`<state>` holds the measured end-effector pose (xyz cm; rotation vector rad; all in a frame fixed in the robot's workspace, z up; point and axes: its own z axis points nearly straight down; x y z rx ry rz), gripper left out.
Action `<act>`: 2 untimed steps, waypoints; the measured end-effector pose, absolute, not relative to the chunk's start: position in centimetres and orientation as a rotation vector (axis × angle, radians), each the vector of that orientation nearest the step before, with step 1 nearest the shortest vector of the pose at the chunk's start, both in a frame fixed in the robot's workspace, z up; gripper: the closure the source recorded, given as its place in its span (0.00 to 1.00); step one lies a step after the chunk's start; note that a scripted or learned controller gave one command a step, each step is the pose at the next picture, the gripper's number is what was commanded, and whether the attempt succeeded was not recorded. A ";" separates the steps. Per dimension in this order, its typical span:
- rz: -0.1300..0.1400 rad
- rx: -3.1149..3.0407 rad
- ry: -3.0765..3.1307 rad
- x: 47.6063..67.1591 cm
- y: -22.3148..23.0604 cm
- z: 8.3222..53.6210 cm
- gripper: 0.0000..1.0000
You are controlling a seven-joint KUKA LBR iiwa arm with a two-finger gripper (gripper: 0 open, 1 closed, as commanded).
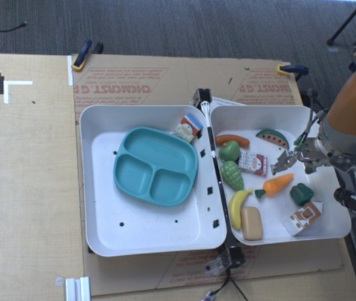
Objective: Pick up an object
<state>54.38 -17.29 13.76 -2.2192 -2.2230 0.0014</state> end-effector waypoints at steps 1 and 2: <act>0.001 -2.220 -2.221 52.2 -13.3 9.2 0.00; 0.001 -2.225 -2.218 52.2 -13.4 10.2 1.00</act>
